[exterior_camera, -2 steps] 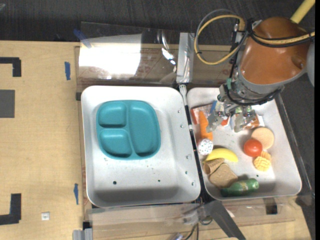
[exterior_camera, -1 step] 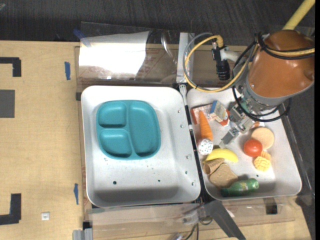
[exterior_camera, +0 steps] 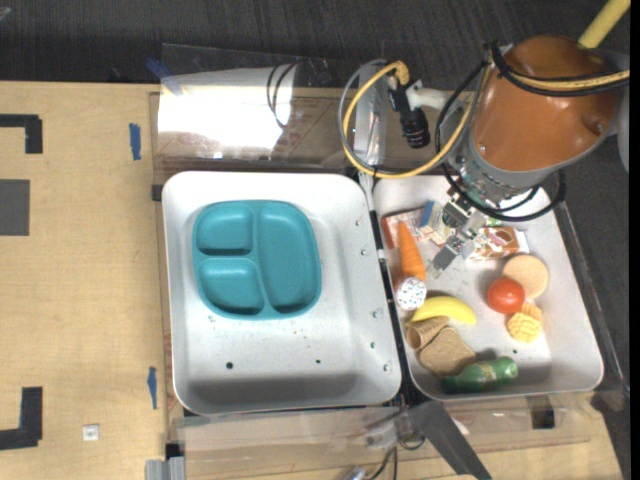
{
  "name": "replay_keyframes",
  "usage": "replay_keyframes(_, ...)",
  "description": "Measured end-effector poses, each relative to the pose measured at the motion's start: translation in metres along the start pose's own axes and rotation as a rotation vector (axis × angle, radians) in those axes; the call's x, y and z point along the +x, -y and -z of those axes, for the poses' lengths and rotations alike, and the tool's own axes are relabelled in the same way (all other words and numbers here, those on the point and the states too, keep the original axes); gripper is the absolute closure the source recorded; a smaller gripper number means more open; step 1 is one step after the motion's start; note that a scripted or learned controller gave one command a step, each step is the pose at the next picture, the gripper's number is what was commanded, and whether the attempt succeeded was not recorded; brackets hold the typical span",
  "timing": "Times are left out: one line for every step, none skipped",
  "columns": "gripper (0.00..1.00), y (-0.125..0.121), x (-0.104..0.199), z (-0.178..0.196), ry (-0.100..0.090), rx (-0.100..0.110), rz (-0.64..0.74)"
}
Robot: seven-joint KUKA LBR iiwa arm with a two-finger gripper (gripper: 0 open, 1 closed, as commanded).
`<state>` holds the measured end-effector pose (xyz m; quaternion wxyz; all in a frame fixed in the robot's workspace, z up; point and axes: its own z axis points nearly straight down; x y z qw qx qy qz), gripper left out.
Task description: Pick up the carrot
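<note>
Carrot [exterior_camera: 410, 251] lies in the right bin [exterior_camera: 575, 313], hard against its left wall near the back, long axis running front to back, tip toward the back. Gripper [exterior_camera: 452, 246] hangs just right of the carrot, apart from it, nothing between the fingers; they look slightly parted, metal tips pointing down-left toward the carrot. Arm [exterior_camera: 535, 98] with orange band comes in from the back right of the carrot. White dotted die [exterior_camera: 411, 293] sits just in front of the carrot, touching or nearly so. Banana [exterior_camera: 445, 311] lies in front of the die, bread slices [exterior_camera: 445, 348] in front of that, green cucumber [exterior_camera: 480, 372] at the front wall. Tomato [exterior_camera: 506, 294] is right of the carrot, well apart, with a pale round piece [exterior_camera: 530, 272] behind it and a yellow ridged piece [exterior_camera: 524, 322] in front. A printed packet [exterior_camera: 430, 223] lies behind and right of the carrot, partly under the gripper. Left bin [exterior_camera: 345, 348] holds a teal divided plate [exterior_camera: 257, 257], far left of the carrot.
</note>
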<state>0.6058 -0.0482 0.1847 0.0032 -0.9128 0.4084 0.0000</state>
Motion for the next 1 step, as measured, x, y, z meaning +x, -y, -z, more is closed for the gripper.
replay_keyframes(0.0, -0.0698, -0.0004, -0.0598, 0.005, -0.008, 0.204)
